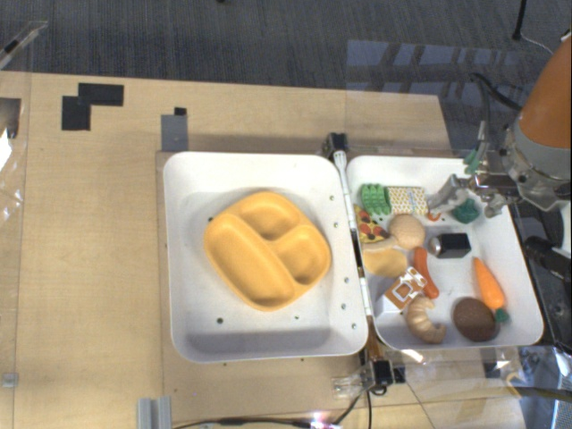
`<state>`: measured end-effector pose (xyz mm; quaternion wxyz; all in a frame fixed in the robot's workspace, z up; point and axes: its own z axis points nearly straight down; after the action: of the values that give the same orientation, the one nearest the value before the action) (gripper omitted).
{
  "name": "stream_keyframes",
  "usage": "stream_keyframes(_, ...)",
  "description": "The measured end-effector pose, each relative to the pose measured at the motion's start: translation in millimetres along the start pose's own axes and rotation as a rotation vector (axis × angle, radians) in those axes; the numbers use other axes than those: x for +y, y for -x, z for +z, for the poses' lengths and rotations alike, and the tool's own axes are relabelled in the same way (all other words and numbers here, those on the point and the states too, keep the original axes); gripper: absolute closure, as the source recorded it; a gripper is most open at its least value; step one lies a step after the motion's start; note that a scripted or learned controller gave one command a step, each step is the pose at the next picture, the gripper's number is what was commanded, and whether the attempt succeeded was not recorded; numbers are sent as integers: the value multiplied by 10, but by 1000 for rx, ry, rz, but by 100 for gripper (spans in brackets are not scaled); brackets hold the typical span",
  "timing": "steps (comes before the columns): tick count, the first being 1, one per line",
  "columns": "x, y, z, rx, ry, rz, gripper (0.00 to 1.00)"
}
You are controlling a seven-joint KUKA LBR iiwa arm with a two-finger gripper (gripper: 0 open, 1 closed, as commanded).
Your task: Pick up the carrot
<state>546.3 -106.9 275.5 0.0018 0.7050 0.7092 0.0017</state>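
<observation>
I found the carrot lying near the right wall of the right bin, green stem end toward the desk's near edge, just beside a brown round fruit. It looked like a light, stiff plastic toy — smooth, likely slippery — so I judged its thick middle, across its width, the best hold. The hand hovered over the bin's far side; how wide it stood I couldn't tell.

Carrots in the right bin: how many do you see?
1. The carrot lies near the right bin's right wall, above the brown round item. Others could be hidden in the clutter.
</observation>
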Motion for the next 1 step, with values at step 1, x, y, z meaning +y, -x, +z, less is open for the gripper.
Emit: stream_keyframes(1,-198,904,739,-4,-7,-74,0)
